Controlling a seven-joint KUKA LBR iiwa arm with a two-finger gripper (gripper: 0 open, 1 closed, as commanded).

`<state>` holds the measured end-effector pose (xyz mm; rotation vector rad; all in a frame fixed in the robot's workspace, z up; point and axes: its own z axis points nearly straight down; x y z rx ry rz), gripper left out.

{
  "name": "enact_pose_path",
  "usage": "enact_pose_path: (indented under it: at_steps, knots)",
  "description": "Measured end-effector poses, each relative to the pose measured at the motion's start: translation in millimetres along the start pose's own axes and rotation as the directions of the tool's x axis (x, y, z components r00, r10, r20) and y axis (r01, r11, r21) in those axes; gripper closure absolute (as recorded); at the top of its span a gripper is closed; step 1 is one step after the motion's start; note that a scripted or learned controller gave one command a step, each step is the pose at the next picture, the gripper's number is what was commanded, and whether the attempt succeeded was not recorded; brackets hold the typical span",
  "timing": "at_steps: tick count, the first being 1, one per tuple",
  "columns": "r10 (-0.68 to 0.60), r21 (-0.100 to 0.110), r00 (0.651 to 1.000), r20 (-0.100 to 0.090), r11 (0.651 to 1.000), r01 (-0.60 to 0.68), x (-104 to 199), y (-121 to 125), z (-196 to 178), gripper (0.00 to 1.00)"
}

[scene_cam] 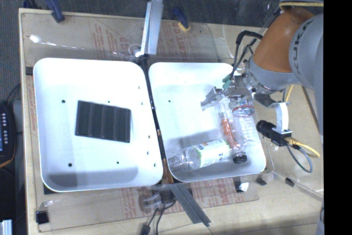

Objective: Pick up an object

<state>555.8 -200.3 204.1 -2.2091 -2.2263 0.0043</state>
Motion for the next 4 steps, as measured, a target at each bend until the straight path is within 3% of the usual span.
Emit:
enact_pose_path:
  at_steps: [1, 2, 3, 4]
  knots:
    - [0.204, 0.002, 0.979, -0.001, 0.979, -0.204, 24.1, 30.8, 81.6, 0.0]
    - [0.291, -0.002, 0.957, 0.0, 0.957, -0.291, 27.0, 40.9, 46.2, 0.0]
    - [0.179, -0.003, 0.984, 0.001, 0.984, -0.179, 1.8, 34.9, 3.8, 0.0]
    - [0.122, -0.003, 0.993, 0.0, 0.993, -0.122, 1.3, -6.5, -41.2, 0.0]
